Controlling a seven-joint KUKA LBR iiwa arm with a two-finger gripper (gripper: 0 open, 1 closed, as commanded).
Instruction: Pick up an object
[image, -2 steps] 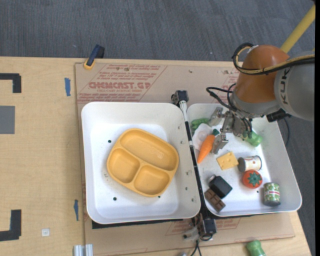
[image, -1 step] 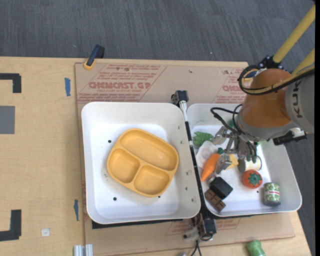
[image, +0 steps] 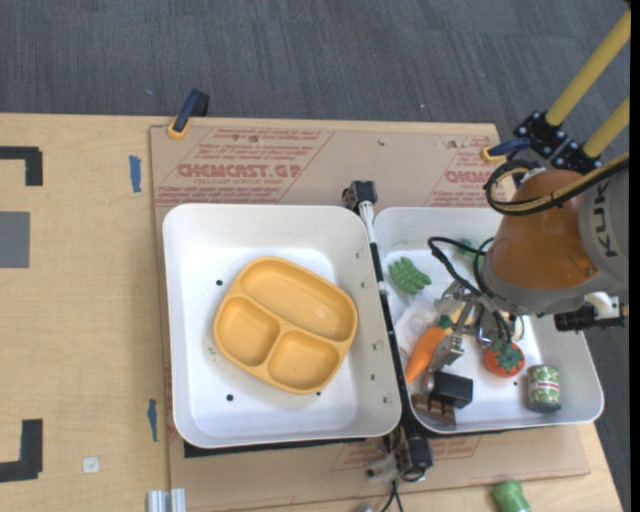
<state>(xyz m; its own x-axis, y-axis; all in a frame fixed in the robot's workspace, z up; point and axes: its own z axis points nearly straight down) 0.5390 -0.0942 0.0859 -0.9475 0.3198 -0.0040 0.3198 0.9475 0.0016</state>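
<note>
In the right bin, a green can stands nearest, a tomato left of it. The pincer sits over a carrot; whether it grips is unclear. Farther, cardboard reads "CHEMCAST".

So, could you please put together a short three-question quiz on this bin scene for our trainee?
1. True or false: the yellow divided plate lies in the left bin.
2. Which bin does the gripper hang over?
3. The toy carrot lies: A) on the plate, B) in the right bin, C) on the cardboard.

Key: 1 true; 2 the right bin; 3 B.
</note>
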